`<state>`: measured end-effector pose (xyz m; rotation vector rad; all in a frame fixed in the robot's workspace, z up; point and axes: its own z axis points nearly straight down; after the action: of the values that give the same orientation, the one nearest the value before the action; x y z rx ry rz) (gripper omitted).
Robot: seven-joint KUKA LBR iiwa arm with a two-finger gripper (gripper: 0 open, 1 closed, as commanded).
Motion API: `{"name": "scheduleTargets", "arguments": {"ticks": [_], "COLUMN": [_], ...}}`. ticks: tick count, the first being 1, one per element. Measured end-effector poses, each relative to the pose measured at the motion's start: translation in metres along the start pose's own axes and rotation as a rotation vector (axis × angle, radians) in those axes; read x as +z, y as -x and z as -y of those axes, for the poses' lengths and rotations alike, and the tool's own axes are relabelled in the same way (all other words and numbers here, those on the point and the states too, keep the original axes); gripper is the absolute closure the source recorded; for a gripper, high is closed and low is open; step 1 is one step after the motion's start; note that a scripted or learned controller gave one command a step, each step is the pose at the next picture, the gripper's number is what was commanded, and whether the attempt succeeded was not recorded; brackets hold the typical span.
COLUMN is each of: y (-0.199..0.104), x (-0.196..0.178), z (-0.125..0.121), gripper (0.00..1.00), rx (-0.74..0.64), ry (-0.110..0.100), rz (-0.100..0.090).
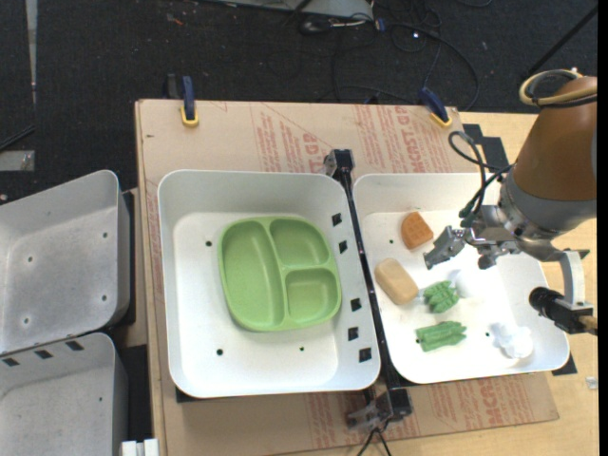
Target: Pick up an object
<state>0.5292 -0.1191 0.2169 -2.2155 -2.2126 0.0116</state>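
On the left sits one white bin [190, 207], and in it lies a green plate [280, 274] with three parts. Nothing lies on the plate. To the right is the other white bin [551, 350], and this is where my things to pick are. First comes a tan bread roll [397, 281], close to the wall between the bins. A bit farther back lies an orange chunk [416, 230]. Right of the roll is a small green toy [441, 296], and nearer to the front lies another green toy [441, 335]. Far to the right, near the front, sits a small white lump [513, 341]. My pincer [464, 247] hangs above the bin, between the orange chunk and the small green toy. It holds nothing, and I cannot tell how wide it is. I think I may go for the small green toy or the roll. They lie very close, so I could bump one while I grab the other. The roll looks round and smooth, so it may slip out. If I come down a bit off, I may close on air.
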Motion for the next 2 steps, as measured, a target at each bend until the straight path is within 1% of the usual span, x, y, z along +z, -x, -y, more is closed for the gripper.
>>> {"name": "scheduleTargets", "arguments": {"ticks": [1, 2], "y": [0.000, -0.002], "x": [-0.006, 0.050], "z": [-0.003, -0.012], "gripper": [0.00, 0.00], "rx": [-0.002, -0.001], "ry": [0.012, 0.008], "rz": [0.002, 0.001]}}
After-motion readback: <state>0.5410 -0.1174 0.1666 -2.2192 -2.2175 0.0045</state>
